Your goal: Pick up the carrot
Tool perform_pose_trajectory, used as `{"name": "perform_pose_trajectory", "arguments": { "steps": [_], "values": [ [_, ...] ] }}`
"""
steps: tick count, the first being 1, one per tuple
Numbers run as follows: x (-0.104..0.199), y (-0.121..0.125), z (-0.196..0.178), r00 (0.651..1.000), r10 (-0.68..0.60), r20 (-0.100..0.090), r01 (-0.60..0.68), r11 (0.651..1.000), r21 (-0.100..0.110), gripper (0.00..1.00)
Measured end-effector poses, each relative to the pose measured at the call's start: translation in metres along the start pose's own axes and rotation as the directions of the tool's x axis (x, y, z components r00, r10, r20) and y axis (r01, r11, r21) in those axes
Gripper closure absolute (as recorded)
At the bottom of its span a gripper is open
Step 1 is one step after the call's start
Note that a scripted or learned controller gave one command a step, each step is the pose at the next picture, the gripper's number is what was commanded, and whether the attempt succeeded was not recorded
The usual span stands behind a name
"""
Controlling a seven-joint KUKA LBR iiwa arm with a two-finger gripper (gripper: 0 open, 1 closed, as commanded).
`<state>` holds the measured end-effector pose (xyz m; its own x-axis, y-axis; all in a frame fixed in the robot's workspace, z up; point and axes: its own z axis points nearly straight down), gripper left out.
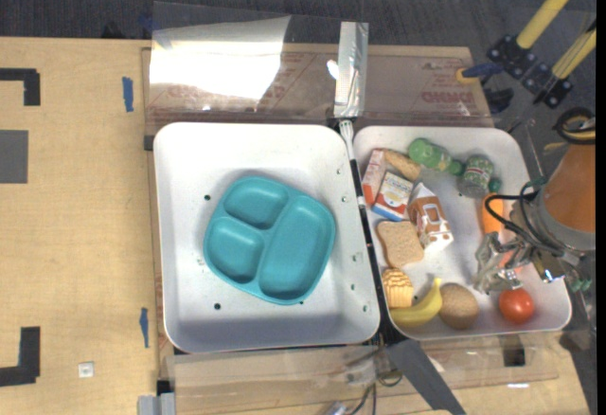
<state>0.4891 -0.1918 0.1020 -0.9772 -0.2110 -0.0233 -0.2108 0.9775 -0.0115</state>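
The carrot (pixel 492 214) is a small orange piece near the right wall of the right bin (pixel 530 326), partly covered by the arm's wrist. My gripper (pixel 498 267) hangs just below the carrot, over the bin floor, between it and a red tomato (pixel 516 306). Cables and the wrist body blur its tip. Nothing can be seen held in it.
The right bin also holds a bread slice (pixel 401 243), a banana (pixel 422 306), a brown potato (pixel 459 305), two small cartons (pixel 390 184), and green items (pixel 431 155) at the back. A teal divided plate (pixel 271 238) lies in the left bin (pixel 180 214).
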Motion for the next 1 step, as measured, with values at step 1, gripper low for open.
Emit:
{"name": "perform_pose_trajectory", "arguments": {
  "steps": [1],
  "values": [
    [-0.0031,0.0004,-0.0105,1.000,-0.001,0.007,0.001,1.000,0.003,1.00]
  ]
}}
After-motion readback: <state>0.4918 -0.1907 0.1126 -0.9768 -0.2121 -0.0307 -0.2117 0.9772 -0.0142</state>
